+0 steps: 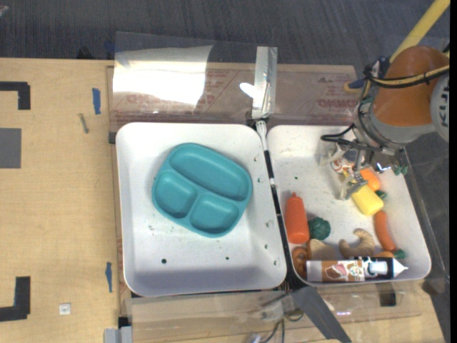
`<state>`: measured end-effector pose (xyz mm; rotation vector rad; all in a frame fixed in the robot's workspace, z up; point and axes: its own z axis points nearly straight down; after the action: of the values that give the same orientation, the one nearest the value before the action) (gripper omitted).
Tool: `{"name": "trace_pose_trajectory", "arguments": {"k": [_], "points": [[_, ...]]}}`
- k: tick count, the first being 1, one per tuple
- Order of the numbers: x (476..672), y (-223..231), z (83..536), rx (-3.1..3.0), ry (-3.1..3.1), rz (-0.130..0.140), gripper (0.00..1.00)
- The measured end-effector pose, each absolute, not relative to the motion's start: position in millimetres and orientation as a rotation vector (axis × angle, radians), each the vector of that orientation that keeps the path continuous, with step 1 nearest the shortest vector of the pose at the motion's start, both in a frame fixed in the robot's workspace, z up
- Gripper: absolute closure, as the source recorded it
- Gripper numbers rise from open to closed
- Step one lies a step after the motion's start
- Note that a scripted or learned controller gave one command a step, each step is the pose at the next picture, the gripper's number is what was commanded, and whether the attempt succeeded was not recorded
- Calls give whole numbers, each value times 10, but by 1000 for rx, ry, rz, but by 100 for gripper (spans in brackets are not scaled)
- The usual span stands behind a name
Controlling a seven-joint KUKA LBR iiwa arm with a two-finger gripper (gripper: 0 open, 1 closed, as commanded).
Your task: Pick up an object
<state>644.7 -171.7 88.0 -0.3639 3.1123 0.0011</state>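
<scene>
Wooden table (50, 191) carries two white bins. Beside the teal divided plate (202, 188), the right bin (300, 145) holds toy food; the jaws (353, 171) sit just above the yellow block (368, 201), their opening impossible to tell.

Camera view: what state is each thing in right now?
Teal tray: right way up in the left bin, nothing on it.
Orange bottle: lying flat, right bin.
White tube: lying flat.
Yellow block: resting below the gripper.
</scene>
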Motion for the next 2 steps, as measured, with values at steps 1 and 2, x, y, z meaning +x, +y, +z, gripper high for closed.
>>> {"name": "trace_pose_trajectory", "arguments": {"k": [1, 2], "points": [[6383, -1926, 879, -284, 3121, 1, 0], [6427, -1917, 1034, -283, 3105, -4, 100]]}}
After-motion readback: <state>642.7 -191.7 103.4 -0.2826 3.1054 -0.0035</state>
